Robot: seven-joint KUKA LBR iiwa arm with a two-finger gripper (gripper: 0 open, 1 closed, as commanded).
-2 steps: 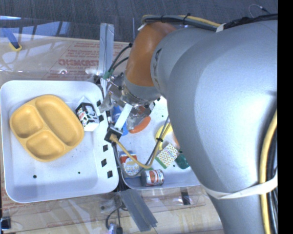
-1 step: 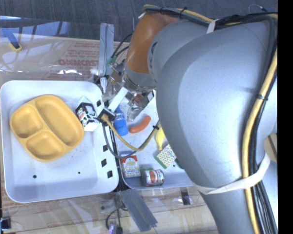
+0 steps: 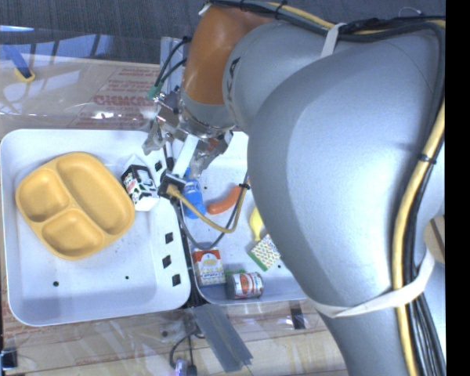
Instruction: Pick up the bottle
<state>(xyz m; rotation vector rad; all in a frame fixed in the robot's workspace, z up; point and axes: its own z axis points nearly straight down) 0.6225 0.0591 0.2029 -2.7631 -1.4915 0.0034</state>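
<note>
The bottle (image 3: 191,193) looks blue and white and lies at the left edge of the right bin (image 3: 219,294), close to the divider between the bins. My gripper (image 3: 178,150) hangs right above it, below the orange band of the arm. Its two fingers (image 3: 152,140) are spread, one towards the left bin and one over the right bin, so the gripper is open. The bottle's upper part reaches up between the fingers; I cannot tell whether they touch it. The arm's grey bulk hides most of the right bin.
The left bin (image 3: 31,304) holds a yellow divided plate (image 3: 73,203) and a black-and-white patterned box (image 3: 139,185). In the right bin lie an orange sausage-shaped thing (image 3: 224,202), a yellow item (image 3: 255,222), a green patterned box (image 3: 265,251), a red-and-white carton (image 3: 209,267) and a can (image 3: 245,284).
</note>
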